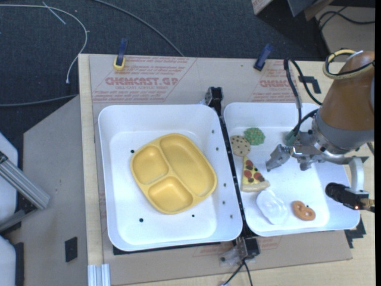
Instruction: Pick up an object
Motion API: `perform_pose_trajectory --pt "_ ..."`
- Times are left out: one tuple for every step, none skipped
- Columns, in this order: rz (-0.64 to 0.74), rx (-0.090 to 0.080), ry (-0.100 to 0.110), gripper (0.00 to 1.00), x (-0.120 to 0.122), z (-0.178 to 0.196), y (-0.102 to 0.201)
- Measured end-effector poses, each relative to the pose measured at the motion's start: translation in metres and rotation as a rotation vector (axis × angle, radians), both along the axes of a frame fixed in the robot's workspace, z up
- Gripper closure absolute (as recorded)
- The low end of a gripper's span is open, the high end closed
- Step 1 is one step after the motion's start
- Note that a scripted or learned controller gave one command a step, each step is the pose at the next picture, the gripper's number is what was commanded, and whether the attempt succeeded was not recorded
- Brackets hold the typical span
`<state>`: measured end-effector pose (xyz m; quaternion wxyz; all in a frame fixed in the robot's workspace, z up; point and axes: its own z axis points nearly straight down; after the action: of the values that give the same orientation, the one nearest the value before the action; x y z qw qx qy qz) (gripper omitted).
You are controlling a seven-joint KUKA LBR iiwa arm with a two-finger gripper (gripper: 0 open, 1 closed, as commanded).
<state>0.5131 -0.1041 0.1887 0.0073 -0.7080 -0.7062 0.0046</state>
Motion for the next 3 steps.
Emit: perform_pose_trajectory --pt "0.003 -0.002 -0.015 0.00 0.003 0.007 0.000" --pt "0.002 -0.001 -0.010 0.00 0.012 -0.041 0.001" --pt "0.002 -0.001 -0.010 0.00 0.010 -0.084 0.000"
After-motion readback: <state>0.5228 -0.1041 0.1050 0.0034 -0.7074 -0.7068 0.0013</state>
